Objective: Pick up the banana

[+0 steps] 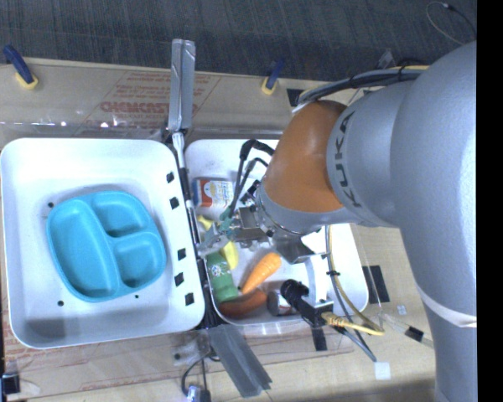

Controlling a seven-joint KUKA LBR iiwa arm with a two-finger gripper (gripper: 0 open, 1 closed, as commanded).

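You can read "KUKA" in dark letters on the grey arm (402,149) beside its orange band. Its gripper (235,224) is down in the right bin (352,249), over the clutter; whether it is grasping anything, you cannot tell. The yellow banana (222,254) lies just beneath it, beside a carrot (262,270). The left bin (25,224) holds a blue divided tray (105,241).

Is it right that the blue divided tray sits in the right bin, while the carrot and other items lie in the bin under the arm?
Not quite. The camera view shows the blue divided tray in the left bin, not the right one. The rest stands: the carrot and other items lie in the right bin, under the arm.
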